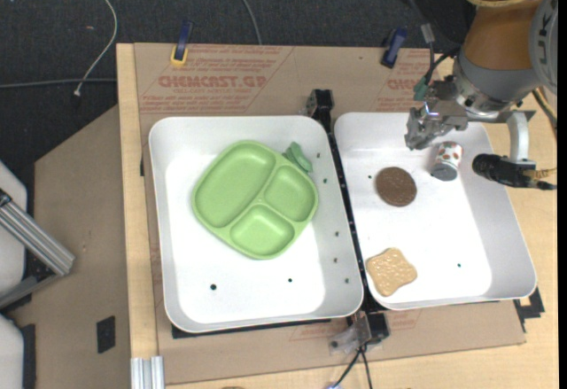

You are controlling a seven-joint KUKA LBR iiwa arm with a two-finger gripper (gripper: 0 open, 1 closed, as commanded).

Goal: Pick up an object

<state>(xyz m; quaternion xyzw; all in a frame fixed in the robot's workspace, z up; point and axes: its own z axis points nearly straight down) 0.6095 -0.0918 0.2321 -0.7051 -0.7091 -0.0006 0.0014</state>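
In the right bin lie a round dark brown cookie, a tan square cracker near the front left corner, and a small white and grey cylinder with red marks towards the back. My gripper hangs over the back of this bin, just behind the brown cookie and left of the small cylinder. Nothing shows between its tips.
The left bin holds a green three-part plate with a small green piece at its back right edge. A black clamp sits between the bins at the back. Blue clips pin the cardboard's far edge.
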